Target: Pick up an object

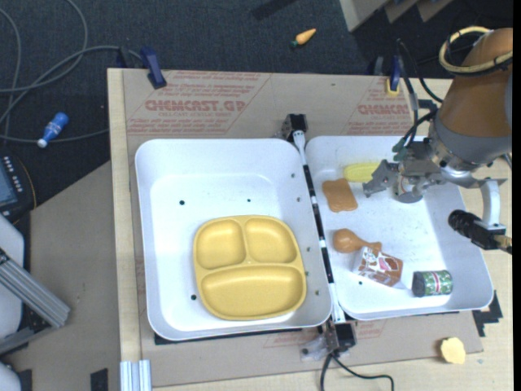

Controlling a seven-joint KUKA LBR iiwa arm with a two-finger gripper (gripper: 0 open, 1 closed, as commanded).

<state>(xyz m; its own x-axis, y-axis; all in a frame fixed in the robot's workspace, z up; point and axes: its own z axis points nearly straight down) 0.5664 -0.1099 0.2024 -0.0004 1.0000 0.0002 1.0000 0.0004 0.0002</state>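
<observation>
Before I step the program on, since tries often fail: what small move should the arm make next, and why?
Probably a short drop onto the yellow piece. The gripper hangs beside it in the right bin, and nothing shows between its fingers.

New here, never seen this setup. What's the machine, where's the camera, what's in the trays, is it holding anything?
It is one picture, taken by a fixed camera above the bench, looking down at a slant. The machine is a grey robot arm with an orange band, reaching in from the picture's right; its pincer hangs over the right shallow white bin. I can't tell whether it holds anything.

The left shallow white bin holds a yellow three-compartment plastic plate. The right bin holds a yellow block, a flat orange-brown slice, a brown drumstick-shaped toy, a small red-and-white packet and a dark green can lying on its side.
</observation>
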